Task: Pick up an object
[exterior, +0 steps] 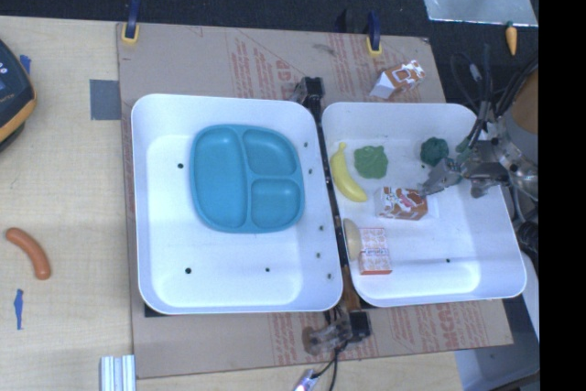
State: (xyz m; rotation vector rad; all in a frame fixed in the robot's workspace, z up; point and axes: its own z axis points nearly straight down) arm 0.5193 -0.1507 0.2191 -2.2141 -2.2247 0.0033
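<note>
Camera view: hand (438, 181) hangs over the right bin (476, 275), near its right side, fingers spread apart w/ nothing between them. Fingertips sit just right of a red-and-white packet (403, 203), above it a dark green lump (434, 149). Further left in the same bin: a green leafy piece (371, 161), a banana (346, 174) along the left wall, another packet (374, 250) lower down. Left bin (165, 284) holds a blue divided plate (245, 178). On the tabletop (55, 151), far left, lies a sausage (29, 252).
</note>
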